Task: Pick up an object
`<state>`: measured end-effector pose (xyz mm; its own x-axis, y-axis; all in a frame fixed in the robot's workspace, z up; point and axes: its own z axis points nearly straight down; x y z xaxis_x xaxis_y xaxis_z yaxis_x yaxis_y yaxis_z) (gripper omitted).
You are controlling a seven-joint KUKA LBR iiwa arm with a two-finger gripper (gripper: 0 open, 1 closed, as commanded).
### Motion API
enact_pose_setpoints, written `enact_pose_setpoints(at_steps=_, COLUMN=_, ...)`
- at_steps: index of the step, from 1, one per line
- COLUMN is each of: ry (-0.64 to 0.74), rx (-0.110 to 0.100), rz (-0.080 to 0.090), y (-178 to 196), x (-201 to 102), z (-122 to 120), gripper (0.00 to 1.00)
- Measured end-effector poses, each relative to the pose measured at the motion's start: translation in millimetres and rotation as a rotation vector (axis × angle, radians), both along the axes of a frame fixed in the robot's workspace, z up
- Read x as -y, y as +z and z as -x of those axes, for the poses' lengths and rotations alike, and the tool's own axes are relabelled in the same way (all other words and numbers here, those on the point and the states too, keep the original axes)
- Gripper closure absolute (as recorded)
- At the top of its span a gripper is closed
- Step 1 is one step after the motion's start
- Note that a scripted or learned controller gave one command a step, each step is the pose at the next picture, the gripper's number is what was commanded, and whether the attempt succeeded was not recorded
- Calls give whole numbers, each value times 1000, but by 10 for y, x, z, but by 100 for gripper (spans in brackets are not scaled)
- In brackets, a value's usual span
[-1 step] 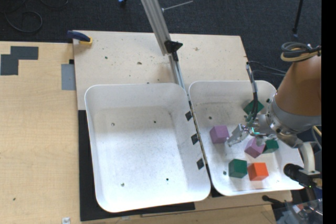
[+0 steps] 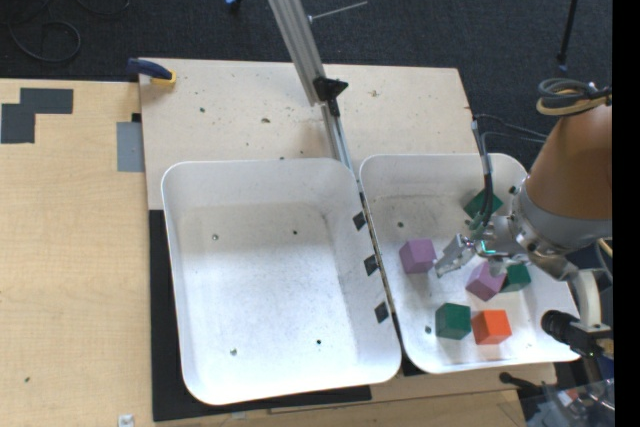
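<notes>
My gripper (image 2: 472, 253) hangs low in the right bin (image 2: 420, 177), reaching in from the right among the blocks. A purple block (image 2: 417, 255) lies just to its left. A second purple block (image 2: 486, 283) sits right under the gripper, touching or nearly touching it. I cannot tell whether that block is gripped. A green block (image 2: 453, 320) and an orange block (image 2: 491, 326) lie side by side near the bin's front edge. Another green block (image 2: 484, 206) lies behind the gripper, and a third green one (image 2: 518, 276) is half hidden beneath the wrist.
The left bin (image 2: 200, 185) stands beside the right one, with a divider and black clips (image 2: 368, 265) between them. A slanted aluminium bar (image 2: 295, 25) rises from the bench behind the bins. The arm's orange band (image 2: 580, 165) overhangs the right bin's right side.
</notes>
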<state>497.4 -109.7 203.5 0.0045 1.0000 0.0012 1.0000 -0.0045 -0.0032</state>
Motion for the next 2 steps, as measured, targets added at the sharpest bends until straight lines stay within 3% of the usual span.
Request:
enact_pose_setpoints(at_steps=1, ry=3, rx=-7, rz=-2, y=-631, x=-60, z=-1, gripper=0)
enact_pose_setpoints(at_steps=2, ry=2, rx=2, rz=0, y=-1126, x=-64, z=-7, gripper=0)
